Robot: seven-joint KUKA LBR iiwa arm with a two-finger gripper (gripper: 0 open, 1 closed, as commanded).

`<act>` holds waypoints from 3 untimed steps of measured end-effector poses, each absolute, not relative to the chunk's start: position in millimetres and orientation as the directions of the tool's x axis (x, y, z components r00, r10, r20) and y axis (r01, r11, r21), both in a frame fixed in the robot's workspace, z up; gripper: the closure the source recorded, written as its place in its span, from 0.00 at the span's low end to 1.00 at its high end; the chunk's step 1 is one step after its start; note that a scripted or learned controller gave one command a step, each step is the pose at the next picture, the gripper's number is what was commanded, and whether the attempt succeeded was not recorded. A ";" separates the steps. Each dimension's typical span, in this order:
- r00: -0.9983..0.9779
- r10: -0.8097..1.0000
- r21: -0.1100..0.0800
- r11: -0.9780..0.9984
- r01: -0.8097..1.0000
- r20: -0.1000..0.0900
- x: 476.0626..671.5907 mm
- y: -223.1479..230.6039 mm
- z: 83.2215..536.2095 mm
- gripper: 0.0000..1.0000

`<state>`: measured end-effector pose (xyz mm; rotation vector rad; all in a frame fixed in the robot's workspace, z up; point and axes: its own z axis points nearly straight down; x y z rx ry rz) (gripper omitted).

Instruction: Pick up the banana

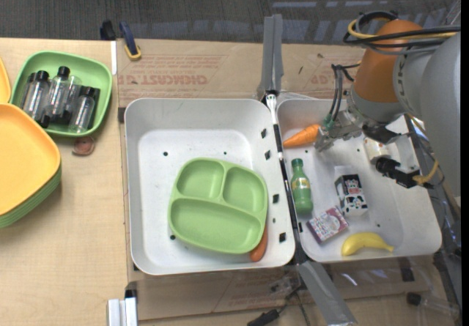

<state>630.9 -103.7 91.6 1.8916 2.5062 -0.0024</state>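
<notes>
Gripper (328, 134) hangs low at the back of the right bin (421, 240), close by the carrot (302, 135); whether it is open or closed I cannot tell, and nothing shows in its grasp. Banana (366, 244) lies flat near the front edge of that same bin, well apart from the gripper and untouched. Just beside it to the left sits a small pink packet (327, 225), with a black-and-white carton (352, 194) behind and a green bottle (300, 185) along the bin's left wall. Across the divider, the left bin (146, 171) holds a green tray (218, 206). By my reading the task has barely begun: the arm must travel forward over the clutter, descend on the banana, grip it and lift.
</notes>
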 end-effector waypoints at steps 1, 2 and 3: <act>-0.108 0.994 -0.003 0.108 0.994 0.000 517.5 -127.4 91.0 1.00; 0.165 0.986 -0.002 -0.165 0.986 -0.001 527.2 -136.0 90.7 1.00; 0.358 0.934 -0.003 -0.358 0.934 -0.002 556.8 -152.1 97.3 1.00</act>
